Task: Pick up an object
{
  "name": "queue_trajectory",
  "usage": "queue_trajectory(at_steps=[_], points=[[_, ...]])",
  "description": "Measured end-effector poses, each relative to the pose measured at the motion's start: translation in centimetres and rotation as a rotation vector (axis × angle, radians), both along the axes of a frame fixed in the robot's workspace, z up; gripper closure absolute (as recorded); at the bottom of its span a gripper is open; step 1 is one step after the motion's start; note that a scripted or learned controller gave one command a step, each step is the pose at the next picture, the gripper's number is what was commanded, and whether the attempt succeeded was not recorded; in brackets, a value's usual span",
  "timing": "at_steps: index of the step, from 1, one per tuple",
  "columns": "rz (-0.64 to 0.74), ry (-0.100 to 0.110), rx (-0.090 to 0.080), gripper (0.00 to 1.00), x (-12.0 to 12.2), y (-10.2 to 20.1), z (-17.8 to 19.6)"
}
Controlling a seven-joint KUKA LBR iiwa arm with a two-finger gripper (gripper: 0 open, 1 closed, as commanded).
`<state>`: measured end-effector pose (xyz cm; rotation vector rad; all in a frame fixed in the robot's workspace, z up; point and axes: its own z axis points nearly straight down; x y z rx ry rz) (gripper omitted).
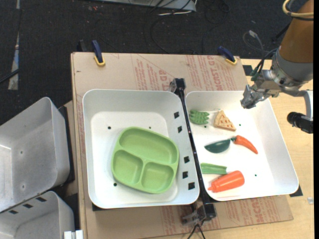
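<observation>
camera view: gripper sits over the right bin's far edge, nothing under it, can't tell its state from this angle. pickable stuff is near but apart from it: cheese wedge closest, then green toy, small orange pepper, dark green piece, green pod, big carrot. risk i see: a straight descent lands on bare bin floor or clips the rim. arm enters from right, wrist angled down-left. green tray in left bin.
</observation>
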<state>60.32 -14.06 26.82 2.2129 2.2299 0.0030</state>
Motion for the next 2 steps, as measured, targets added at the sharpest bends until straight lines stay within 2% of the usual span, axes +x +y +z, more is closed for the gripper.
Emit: queue_trajectory(at_steps=[1,2], points=[[0.000,0.003,0.000,1.00,0.7,5.3,-1.6],[0.000,0.000,-0.001,1.00,1.1,10.4,-1.0]])
